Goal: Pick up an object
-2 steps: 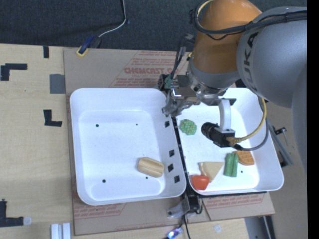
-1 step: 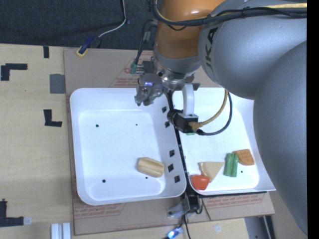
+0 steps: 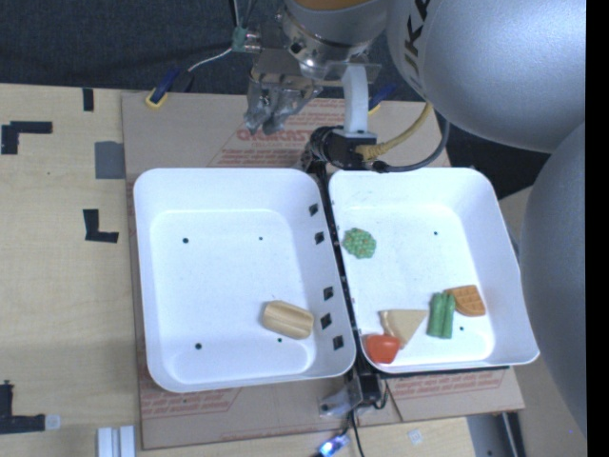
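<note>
Beyond the bins' far edge your pincer (image 3: 271, 112) hangs, grip unreadable; the bread roll (image 3: 287, 319) lies well nearer you, long axis crosswise.

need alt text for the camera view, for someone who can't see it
A grey robot arm with an orange band holds its two-finger gripper above the bench, behind two shallow white bins. The left bin holds a tan bread-roll-shaped piece; the right bin holds a green broccoli-like clump, a beige wedge, a red piece, a green stalk and an orange piece.
</note>
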Robot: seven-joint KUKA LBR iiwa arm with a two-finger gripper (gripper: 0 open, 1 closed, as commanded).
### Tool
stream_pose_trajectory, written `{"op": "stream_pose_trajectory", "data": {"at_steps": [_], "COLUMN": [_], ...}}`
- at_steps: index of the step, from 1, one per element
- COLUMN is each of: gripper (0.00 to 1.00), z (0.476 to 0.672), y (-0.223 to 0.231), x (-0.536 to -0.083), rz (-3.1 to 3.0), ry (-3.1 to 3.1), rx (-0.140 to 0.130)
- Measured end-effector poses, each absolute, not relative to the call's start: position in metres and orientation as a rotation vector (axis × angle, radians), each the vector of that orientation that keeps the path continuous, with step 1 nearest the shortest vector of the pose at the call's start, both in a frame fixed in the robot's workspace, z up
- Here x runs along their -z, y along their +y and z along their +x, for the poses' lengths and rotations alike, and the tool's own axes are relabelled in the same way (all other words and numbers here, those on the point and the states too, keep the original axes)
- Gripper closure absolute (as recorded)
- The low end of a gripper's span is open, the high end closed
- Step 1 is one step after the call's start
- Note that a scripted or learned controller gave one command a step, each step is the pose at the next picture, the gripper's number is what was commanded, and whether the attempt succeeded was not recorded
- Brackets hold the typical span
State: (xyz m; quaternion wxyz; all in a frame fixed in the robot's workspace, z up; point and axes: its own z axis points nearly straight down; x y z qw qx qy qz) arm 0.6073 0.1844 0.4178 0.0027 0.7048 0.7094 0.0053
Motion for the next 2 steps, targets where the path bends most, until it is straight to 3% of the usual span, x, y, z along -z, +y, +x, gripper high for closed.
{"op": "stream_pose_trajectory", "data": {"at_steps": [1,2], "gripper": [1.00,1.00], "z": [0.598,0.507], "y": [0.235,0.233], "x": [-0.243,-0.219], "rz": [2.222,2.222], "ry": [2.233,2.229], "rx": [0.026,0.015]}}
